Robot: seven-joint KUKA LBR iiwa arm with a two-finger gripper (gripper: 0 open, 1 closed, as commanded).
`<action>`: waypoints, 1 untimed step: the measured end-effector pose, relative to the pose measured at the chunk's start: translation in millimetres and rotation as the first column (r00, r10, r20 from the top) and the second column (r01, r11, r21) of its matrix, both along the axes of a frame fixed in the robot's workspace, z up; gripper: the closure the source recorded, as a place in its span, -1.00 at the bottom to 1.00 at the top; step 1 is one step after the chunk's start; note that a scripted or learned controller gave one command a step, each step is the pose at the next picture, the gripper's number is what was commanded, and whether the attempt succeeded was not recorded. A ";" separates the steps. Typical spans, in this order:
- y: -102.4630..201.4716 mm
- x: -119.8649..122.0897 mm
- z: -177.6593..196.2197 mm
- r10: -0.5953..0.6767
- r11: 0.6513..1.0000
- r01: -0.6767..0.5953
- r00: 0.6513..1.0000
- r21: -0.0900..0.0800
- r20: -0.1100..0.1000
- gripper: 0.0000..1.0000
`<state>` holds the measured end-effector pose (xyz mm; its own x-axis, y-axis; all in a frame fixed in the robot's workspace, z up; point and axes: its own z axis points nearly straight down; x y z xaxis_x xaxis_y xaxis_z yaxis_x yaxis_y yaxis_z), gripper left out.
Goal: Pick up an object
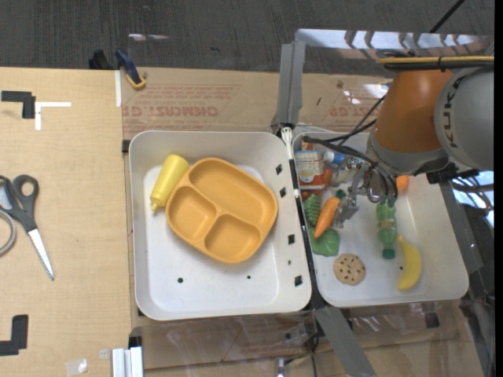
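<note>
From my remote seat I read the right bin (452, 285) front to back: nearest me lay a cookie (349, 269) and a banana (409, 264), well apart from each other; behind them a green bottle (386, 228) stood close under the arm, with a carrot (325, 216) leaning over a green leafy piece (325, 243), and furthest back a cluster of small packaged items (313, 168) against the rear wall. The gripper (369, 188) hung low among these, between the carrot and the bottle, and I could not tell whether it was released or clenched, nor whether it grasped anything. My worry was crowding: with the carrot and bottle just beside the tool, I judged a close could nudge one aside or pinch two at once, and the bottle looked likely to roll away. The left bin (145, 234) held a yellow divided plate (222, 209) with a yellow bottle (167, 181) touching its rim, both well apart from the arm (416, 116). Scissors (27, 218) lay on the bench outside
</note>
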<state>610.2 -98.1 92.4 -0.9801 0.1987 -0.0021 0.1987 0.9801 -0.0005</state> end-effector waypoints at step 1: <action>0.9 -9.1 -0.3 -0.139 0.990 0.139 0.990 0.001 0.000 -1.00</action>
<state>601.1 -97.2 92.1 -0.9429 0.3332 -0.0016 0.3332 0.9429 0.0002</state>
